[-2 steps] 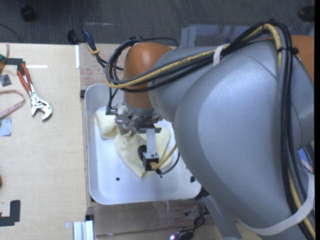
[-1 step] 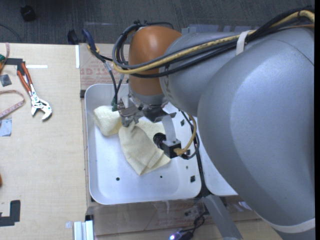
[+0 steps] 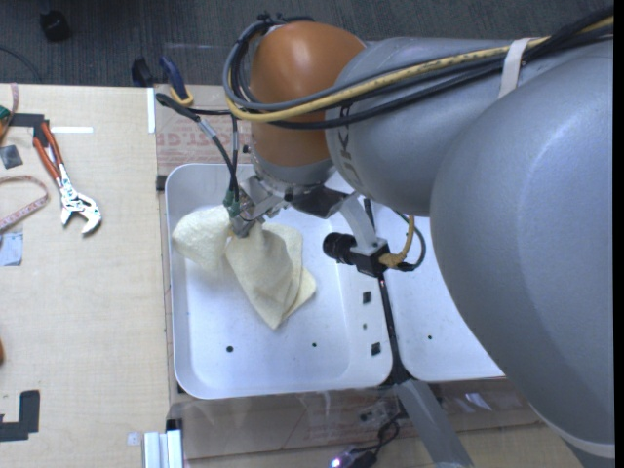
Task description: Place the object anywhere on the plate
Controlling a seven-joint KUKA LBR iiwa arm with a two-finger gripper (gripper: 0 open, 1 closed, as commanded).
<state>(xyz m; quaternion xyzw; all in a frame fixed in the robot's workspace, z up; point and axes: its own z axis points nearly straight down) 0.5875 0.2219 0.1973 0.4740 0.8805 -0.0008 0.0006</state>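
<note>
Gripper sits low in the left white bin, its fingertips pinching the top of a pale yellow cloth. From there the cloth's long axis runs down and to the right across the bin floor. Pliers lie on the wooden bench. No legible writing.

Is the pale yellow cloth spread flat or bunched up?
Bunched: the pale yellow cloth lies crumpled in folds in the left white bin, under the gripper.
</note>
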